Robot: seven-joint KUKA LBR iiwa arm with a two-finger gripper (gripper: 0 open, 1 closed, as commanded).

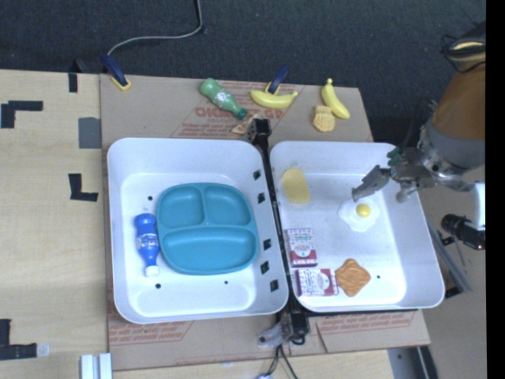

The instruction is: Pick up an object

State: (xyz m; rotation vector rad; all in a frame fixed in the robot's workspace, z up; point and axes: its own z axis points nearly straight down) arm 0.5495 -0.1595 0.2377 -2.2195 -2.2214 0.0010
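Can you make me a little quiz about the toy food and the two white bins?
1. True or false: the blue tray lies in the left bin.
2. Which thing lies closest to the gripper? A) the blue bottle B) the fried egg C) the green bottle
3. Fill in: outside the bins, on the cardboard behind them, lie two yellow ______.

Key:
1. True.
2. B. The egg lies in the right bin, just below the gripper.
3. Bananas: one banana beside the green bottle, another banana further right.
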